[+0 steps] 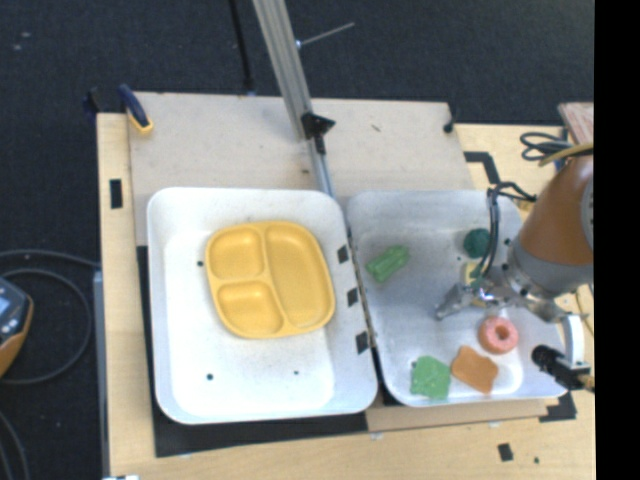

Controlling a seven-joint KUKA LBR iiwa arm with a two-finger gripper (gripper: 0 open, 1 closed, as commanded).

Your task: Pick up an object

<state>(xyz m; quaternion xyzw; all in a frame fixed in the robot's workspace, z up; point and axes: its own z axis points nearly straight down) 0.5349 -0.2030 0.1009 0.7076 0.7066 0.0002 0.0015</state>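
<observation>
The fingers [455, 303] are spread over bare room in the right bin [420, 213], near the pink ring [498, 335].

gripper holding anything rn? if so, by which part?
Nothing is held. The end effector sits over bare floor of the right bin, apart from the pink ring, orange piece and green block.

Yellow tray [270, 279] with three parts lying in left bin [170, 368]. Metal pole [285, 63] leaning up at far side.
</observation>
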